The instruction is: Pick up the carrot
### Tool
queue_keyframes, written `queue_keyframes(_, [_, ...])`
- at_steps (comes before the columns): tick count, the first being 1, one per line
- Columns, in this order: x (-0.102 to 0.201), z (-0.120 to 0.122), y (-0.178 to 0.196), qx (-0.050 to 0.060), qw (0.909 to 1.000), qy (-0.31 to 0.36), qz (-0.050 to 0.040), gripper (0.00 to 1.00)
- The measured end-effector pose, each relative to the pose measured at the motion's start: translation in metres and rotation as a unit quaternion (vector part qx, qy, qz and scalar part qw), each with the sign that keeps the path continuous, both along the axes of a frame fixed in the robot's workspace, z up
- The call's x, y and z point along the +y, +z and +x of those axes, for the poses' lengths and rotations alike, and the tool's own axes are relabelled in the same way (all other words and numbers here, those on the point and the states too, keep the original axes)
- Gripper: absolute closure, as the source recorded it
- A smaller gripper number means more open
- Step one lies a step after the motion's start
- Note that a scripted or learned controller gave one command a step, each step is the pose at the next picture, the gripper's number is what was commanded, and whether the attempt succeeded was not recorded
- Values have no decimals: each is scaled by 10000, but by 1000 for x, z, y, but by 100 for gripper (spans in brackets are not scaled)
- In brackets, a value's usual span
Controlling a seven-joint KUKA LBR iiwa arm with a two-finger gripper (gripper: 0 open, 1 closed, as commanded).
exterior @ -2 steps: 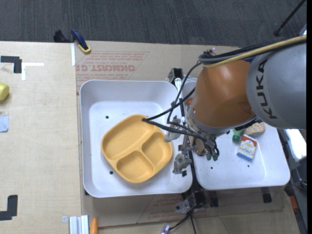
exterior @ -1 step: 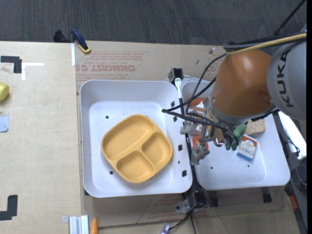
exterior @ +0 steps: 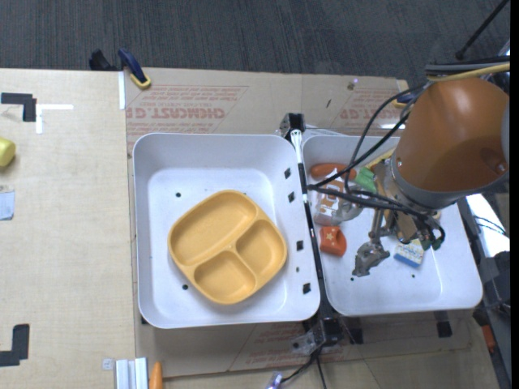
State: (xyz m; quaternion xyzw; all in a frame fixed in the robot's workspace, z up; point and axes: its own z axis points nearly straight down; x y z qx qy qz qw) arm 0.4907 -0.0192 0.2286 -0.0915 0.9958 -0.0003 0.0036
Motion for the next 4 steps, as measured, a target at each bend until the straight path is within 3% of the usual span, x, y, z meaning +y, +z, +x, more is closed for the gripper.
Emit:
queue_keyframes(1, [53,14,-37,20,10000,15,6,0])
queue_keyframes(2, [28,22,-36,11,9970,780,-2,0])
queue_keyframes(3, [105,14,-36,12,9883,1523,2,0])
queue_keyframes(4, [127,96,-112,18,9901,1403,7,0])
